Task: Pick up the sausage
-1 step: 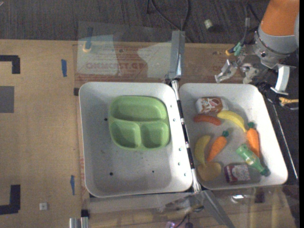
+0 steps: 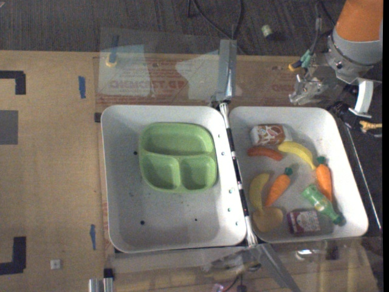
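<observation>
1. Waiting at the start: sausage (image 2: 265, 153) lies in the right bin (image 2: 349, 163), beside the can (image 2: 267, 134) and banana (image 2: 298, 152).
2. Hand (image 2: 306, 90) hovers beyond the bin's far rim, holding nothing; open or closed, cannot tell.
3. Reach, grasp and lift all remain.

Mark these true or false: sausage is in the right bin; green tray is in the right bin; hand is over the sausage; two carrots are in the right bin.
1. The sausage lies in the right bin: true.
2. The green tray is in the right bin: false, it sits in the left bin.
3. The hand is over the sausage: false, it is beyond the right bin's far rim.
4. Two carrots lie in the right bin: true.
</observation>
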